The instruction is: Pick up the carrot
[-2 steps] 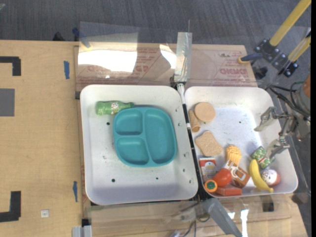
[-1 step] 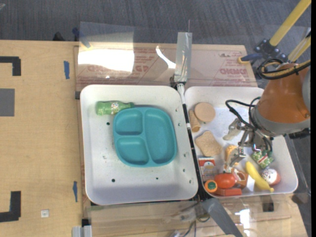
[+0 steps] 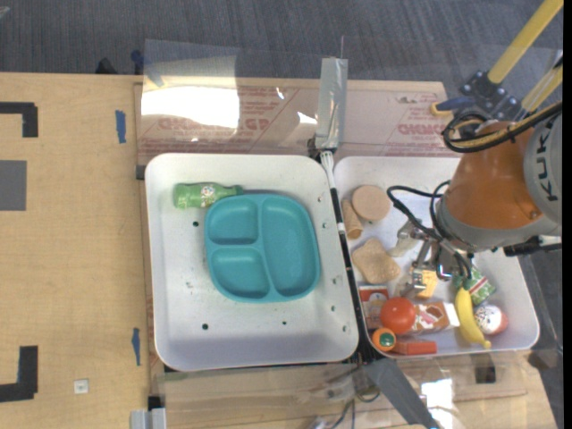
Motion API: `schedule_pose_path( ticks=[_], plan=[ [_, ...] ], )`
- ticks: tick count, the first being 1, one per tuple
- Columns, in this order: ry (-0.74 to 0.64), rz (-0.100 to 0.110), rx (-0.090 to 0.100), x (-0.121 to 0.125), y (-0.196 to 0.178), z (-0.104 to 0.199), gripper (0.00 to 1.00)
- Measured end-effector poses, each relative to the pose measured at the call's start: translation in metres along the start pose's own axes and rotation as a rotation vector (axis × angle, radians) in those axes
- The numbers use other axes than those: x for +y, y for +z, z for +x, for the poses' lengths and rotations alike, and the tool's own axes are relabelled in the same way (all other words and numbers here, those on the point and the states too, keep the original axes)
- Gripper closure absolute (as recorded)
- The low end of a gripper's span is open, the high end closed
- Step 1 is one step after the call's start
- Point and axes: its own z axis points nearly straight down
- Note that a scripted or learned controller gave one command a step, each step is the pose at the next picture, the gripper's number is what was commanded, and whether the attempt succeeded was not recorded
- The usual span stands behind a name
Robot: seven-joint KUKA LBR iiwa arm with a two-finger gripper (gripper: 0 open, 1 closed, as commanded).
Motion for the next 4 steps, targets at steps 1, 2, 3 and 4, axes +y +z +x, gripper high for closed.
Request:
schedule_pose_path(
  ticks=[1,2,3,4],
  plan=[
    [0.088,-0.006,0.008,0.094,-0.094,-0.052,0.00],
    [0.025,-0.001,0.020,0.071,-0.090,0.004,0.00],
    [-0.165,-0.003,0.022,0.043,-0.090,0.062,0.00],
    [-0.022,-0.003,0.017,0.080,-0.089,0.006,0.00]
  ],
)
